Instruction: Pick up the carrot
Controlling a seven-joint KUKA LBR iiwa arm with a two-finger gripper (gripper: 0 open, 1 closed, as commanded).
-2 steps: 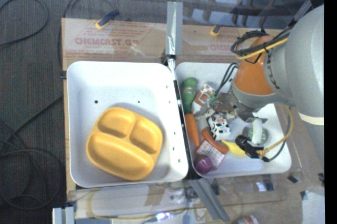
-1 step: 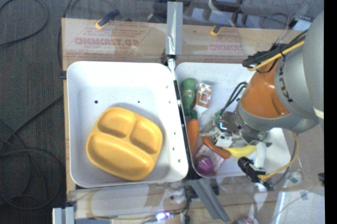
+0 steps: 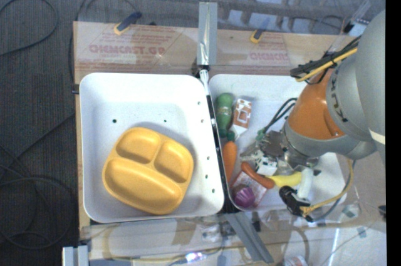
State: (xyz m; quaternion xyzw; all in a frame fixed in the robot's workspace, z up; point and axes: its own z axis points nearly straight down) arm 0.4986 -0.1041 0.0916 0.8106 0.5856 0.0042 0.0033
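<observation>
The carrot [image 3: 230,158] is lying just left of the gripper [image 3: 268,157], against the right bin's [image 3: 276,84] left wall among crowded toy foods, so a careful approach is being called for; the gripper's opening cannot be told.

Faint reddish print on the cardboard sheet [image 3: 135,49] beyond the left bin [image 3: 94,133]; reads roughly "CHEMCAST GP", uncertain. A similar reddish line sits on the cardboard beyond the right bin [image 3: 276,86], too blurred to read. The small packet [image 3: 242,113] in the right bin bears printing, illegible.
</observation>
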